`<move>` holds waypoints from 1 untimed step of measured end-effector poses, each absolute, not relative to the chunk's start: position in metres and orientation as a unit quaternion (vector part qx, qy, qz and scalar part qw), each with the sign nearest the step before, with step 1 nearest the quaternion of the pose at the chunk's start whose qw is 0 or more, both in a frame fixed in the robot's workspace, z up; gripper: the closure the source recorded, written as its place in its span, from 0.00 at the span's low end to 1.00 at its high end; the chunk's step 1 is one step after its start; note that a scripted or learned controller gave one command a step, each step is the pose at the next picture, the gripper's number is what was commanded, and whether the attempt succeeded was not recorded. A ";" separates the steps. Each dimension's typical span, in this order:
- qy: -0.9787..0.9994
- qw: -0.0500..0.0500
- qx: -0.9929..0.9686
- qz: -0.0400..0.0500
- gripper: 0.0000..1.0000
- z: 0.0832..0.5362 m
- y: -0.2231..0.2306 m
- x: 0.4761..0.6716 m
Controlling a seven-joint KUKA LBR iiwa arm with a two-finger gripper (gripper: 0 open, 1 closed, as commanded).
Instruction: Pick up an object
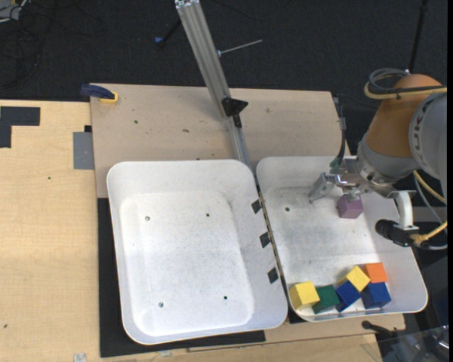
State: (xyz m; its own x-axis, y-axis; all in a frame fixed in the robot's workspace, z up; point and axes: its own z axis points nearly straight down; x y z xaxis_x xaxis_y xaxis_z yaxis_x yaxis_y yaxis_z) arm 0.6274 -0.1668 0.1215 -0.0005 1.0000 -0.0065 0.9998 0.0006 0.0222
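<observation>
At the right of the frame, a small purple block [350,207] hangs just under the gripper [346,185] over the right bin [317,236]; whether the gripper is closed on it cannot be told. The block looks light, rigid and smooth, best pinched across flat opposite faces.

Grey arm with orange band [408,127] cut off at right edge. Gripper [346,188] fingers too small and blurred to read; small purple block [350,207] possibly touching them, contact unclear. Dark green cube [326,299] partly hidden behind neighbouring cubes.
</observation>
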 end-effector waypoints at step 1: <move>0.707 0.011 0.707 0.005 1.00 0.130 -0.168 0.627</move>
